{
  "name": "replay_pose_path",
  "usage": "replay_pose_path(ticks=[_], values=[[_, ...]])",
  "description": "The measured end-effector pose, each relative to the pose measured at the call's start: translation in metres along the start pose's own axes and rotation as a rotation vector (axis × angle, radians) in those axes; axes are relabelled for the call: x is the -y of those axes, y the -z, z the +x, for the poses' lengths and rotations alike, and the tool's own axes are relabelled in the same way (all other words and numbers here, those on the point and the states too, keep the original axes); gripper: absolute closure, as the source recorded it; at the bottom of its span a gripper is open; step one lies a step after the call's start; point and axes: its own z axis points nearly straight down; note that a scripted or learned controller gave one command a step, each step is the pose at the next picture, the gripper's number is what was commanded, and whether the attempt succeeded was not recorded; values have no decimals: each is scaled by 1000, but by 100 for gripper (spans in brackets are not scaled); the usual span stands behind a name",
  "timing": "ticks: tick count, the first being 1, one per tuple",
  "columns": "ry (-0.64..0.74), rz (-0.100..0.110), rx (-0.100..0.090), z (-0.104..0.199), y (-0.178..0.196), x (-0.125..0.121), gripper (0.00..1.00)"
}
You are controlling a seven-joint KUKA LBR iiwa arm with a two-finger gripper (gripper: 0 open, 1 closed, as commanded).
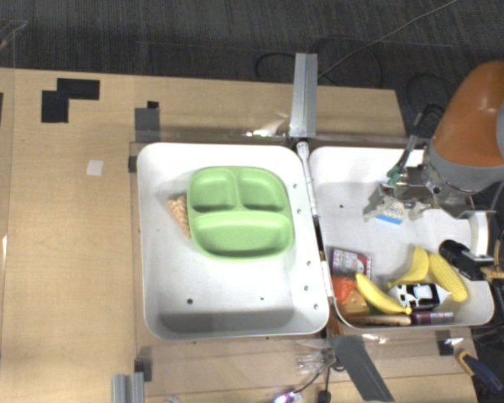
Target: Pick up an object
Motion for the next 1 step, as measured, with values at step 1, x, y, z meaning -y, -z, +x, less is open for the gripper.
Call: replay_pose_path(ticks=[1], values=[[8,-14,4,-50,-100,-15,0]])
